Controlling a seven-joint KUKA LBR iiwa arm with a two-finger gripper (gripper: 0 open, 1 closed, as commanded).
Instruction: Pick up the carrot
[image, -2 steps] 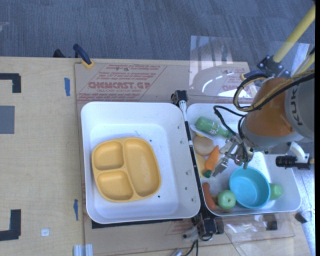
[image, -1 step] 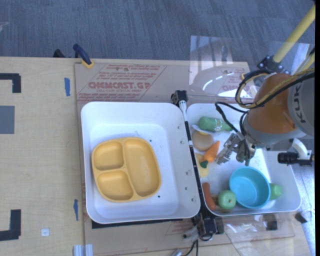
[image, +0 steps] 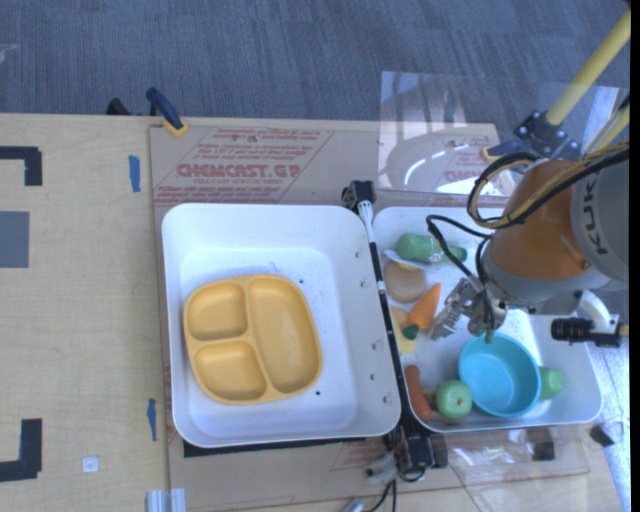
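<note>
Grey carpet is showing behind a pale wooden bench w/ a printed cardboard sheet on it, and two shallow white bins are sitting side by side on top: the left white bin (image: 190, 240) is holding a yellow three-compartment plastic plate (image: 252, 337), the right white bin (image: 580, 400) is carrying the clutter. The small orange tapered carrot (image: 424, 306) is lying in the right bin's left-centre, just beside a pale tan rounded piece (image: 404, 282) and near a green leafy toy vegetable (image: 415, 246) further up the frame. Its long axis is running diagonally, approx upper-right to lower-left in the camera view, thick vs thin end hard to tell at this res. The grey arm's metal two-finger gripper (image: 468, 315) is hanging just right of the carrot, close by but apart, so the target is lying to the view-left of the claw and a touch higher in frame. Whether the claw is released or clenched: cannot tell, the metalwork is reading as one tangle; nothing orange is sitting visibly inside it. A round light-blue plastic bowl (image: 500, 375) is sitting right below the claw, a green toy apple (image: 454, 399) beside it. Judgement: the claw is probably needing a short shift view-left plus a wrist turn to close across the carrot's diagonal, not along it.
</note>
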